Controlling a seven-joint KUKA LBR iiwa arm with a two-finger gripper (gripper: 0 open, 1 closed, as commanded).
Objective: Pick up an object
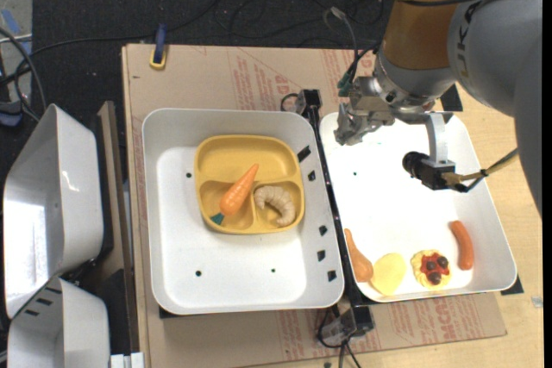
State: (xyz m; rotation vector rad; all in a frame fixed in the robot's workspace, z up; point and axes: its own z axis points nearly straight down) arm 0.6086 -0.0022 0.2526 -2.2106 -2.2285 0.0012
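A sausage (pixel 464 245), a tart (pixel 431 267), a yellow slice (pixel 389 272) and an orange piece (pixel 358 255) line the right bin's (pixel 405 211) near edge. The claw (pixel 352 127) hovers at its far-left corner, grip impossible to tell. The left bin's (pixel 172 211) yellow plate (pixel 250 152) holds a carrot (pixel 239 190) and a shrimp (pixel 278 202).

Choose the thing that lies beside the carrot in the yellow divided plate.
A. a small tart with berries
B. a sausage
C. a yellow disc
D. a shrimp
D: the shrimp lies in the plate next to the carrot, in the left bin.
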